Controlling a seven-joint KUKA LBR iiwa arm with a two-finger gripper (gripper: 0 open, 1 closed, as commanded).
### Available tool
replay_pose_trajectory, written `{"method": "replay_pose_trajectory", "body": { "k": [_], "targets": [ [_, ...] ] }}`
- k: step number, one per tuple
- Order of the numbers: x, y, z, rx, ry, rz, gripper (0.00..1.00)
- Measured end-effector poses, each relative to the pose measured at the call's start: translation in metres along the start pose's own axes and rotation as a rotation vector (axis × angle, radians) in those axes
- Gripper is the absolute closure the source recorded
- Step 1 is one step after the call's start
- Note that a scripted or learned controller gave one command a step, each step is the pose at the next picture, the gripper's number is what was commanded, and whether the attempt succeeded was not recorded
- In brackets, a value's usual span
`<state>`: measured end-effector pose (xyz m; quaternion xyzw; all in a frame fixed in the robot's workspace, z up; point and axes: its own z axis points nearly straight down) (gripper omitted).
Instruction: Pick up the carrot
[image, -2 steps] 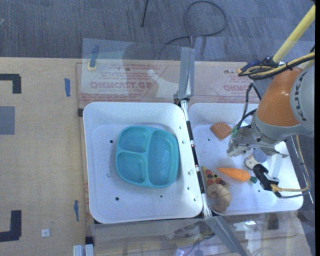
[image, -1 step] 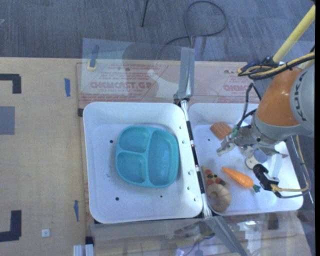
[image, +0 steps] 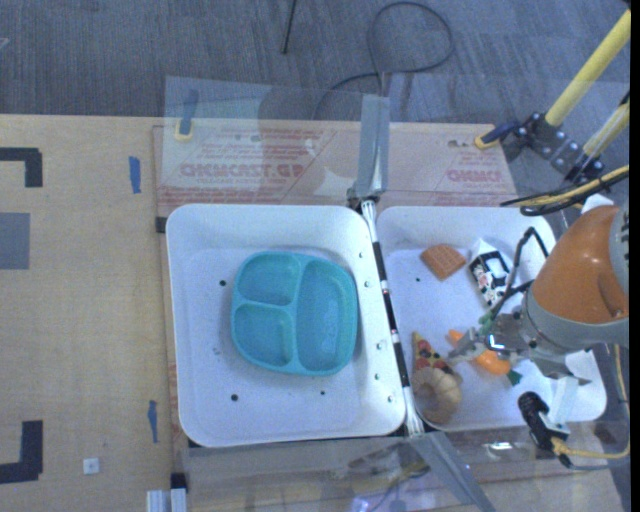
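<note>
Gripper (image: 478, 345) hovers low in the right bin (image: 400, 262), just beside the carrot (image: 492, 363) near the front wall; jaw state unclear.

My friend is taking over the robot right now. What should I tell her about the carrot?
End effector: low in the right bin, right by the carrot; grip unclear.
Carrot: on the right bin's floor, near the front, partly under the arm.
Plate: teal, in the left bin.
Done: arm has reached the carrot.
Left: grip it and lift it out.
</note>
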<state>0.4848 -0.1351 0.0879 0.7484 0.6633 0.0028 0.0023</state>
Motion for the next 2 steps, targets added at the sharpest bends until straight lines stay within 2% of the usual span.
{"method": "replay_pose_trajectory", "body": {
  "k": [1,2],
  "targets": [
    [-0.005,0.001,-0.010,-0.005,-0.005,0.007,1.00],
    [0.091,-0.001,-0.105,0.009,-0.001,0.100,1.00]
  ]
}}
